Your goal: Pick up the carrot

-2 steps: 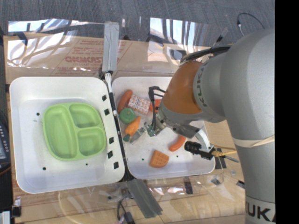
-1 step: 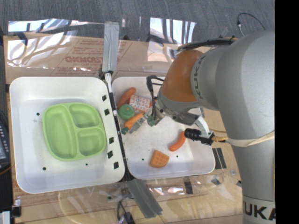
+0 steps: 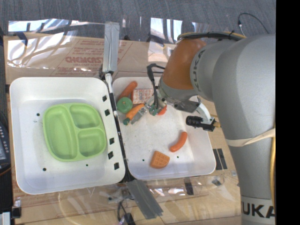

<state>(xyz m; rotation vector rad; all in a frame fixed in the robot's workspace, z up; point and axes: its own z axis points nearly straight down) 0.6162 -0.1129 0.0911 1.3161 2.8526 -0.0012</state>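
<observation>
Where the right bin holds the food, the carrot lies near its upper left corner, beside a green round piece. Gripper low just right of carrot; jaws' state: cannot tell.

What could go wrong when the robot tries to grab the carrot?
The carrot lies in a tight pile beside a green toy and a small box, so the claw might pinch or shove the wrong thing. There are other orange toys too, like the sausage, which could get mixed up with it. The carrot is also near the bin's wall, so it might get pushed against it.
</observation>
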